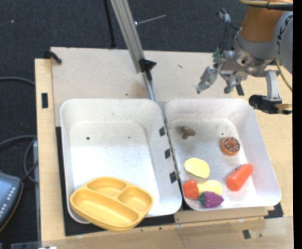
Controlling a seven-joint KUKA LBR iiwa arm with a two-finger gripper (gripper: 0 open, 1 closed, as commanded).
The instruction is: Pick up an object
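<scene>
1. Nearest the camera, a purple toy (211, 199), red piece (190, 189), yellow slice (197, 167) and orange carrot (239, 176) are bunched in the right bin (262, 134).
2. The lone donut (230, 146) should be targeted; straight-down descent is advised.
3. Farthest, the gripper (219, 81) is hung past the rim, fingers apart, nothing held.

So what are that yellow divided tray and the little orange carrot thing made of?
The yellow divided tray looks like moulded plastic with a smooth, slightly matte finish: one even colour, rounded rims and soft edges between its three compartments. The orange carrot also looks like plastic, probably toy food: a uniform, saturated colour and a faint sheen along its top. Rubber or foam can't be ruled out from this view.
</scene>
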